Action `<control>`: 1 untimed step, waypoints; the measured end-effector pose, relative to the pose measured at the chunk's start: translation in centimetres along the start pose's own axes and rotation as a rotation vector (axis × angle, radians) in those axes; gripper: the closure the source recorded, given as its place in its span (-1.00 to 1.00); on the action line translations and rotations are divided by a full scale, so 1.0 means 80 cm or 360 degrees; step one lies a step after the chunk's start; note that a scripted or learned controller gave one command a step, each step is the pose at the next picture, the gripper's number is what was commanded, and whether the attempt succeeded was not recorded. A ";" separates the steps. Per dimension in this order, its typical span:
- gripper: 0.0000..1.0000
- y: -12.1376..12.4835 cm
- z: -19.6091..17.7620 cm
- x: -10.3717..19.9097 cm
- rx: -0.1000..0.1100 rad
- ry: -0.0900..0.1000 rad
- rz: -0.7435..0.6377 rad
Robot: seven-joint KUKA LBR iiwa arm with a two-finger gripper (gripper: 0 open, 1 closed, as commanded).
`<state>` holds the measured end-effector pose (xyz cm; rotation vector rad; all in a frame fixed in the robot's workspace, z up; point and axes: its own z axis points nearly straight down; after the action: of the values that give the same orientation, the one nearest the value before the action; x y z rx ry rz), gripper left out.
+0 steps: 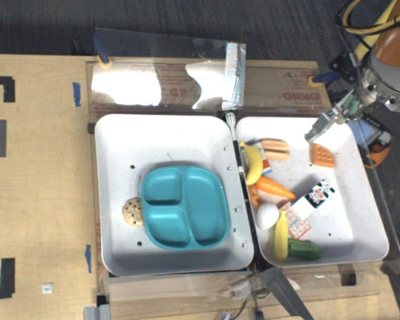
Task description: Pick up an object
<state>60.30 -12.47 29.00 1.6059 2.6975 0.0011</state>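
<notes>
The right bin (367, 199) holds several toy foods. A hot dog (275, 149) and a banana (253, 164) lie at its far left, with a carrot (275, 187) just below them. An orange waffle piece (323, 156) sits near the far right. Toward the front are a white egg (267, 215), a second yellow piece (281, 235), a green cucumber (304, 249), a black-and-white box (318, 194) and a red-and-white packet (297, 223). My gripper (315, 134) hangs over the bin's far edge, just above and left of the waffle piece, with nothing seen in it.
The left bin (113, 145) holds a teal divided plate (185, 205) and a cookie (133, 212) at the plate's left. A clear plastic sheet (167, 75) stands behind the bins. Yellow cables (370, 9) hang at the upper right by the arm.
</notes>
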 end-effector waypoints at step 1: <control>-1.00 -0.027 0.174 0.038 0.0017 0.0015 -0.0058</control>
<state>57.01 -10.83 15.11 1.5631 2.7384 -0.0059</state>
